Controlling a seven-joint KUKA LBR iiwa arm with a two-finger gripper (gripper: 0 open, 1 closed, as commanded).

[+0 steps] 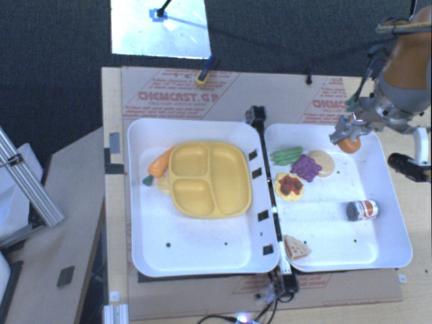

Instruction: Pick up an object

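The left bin [145, 241] holds a smooth yellow plate [208, 179] (three compartments) – beside a tapered carrot [160, 161]. At the right bin's [388, 248] far rim, the gripper [349, 136] sits over a round orange object [349, 144] – whether its fingers grip it, I cannot tell.

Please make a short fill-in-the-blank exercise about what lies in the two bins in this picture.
1. The yellow tray lies in the ____ bin.
2. The carrot touches the tray's ____ edge.
3. The can lies on its ____.
4. The gripper is over an ____ object in the right bin.

Missing words: left; left; side; orange
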